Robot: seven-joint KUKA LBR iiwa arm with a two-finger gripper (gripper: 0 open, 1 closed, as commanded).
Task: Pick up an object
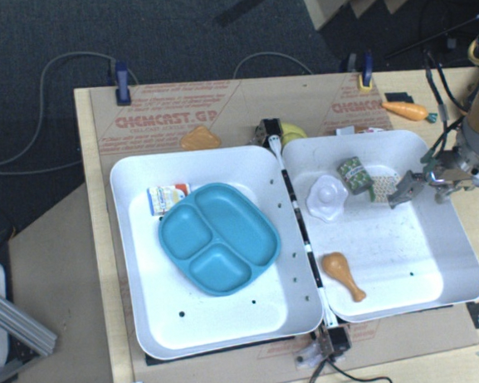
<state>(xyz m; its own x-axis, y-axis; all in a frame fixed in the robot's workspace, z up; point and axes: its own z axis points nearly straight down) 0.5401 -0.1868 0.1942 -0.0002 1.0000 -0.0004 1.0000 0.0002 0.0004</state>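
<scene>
Objects for picking lie loose in the right white bin [444,244]: a clear plastic cup [326,197], a green patterned can [354,174] touching a pale speckled piece [383,186], and a tan drumstick-shaped toy [344,274] nearer the front. The gripper [422,185] hangs just right of the speckled piece with fingers spread wide and nothing between them, probably lined up for a grasp there. A blue divided plastic tray [219,238] fills the left white bin [141,262], well apart.

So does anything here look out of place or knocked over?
A few toys lie outside the bins on the bench: a toy carrot at the far right, an orange piece and a yellow item behind the bins. In the left bin, the blue divided plate sits askew.
</scene>
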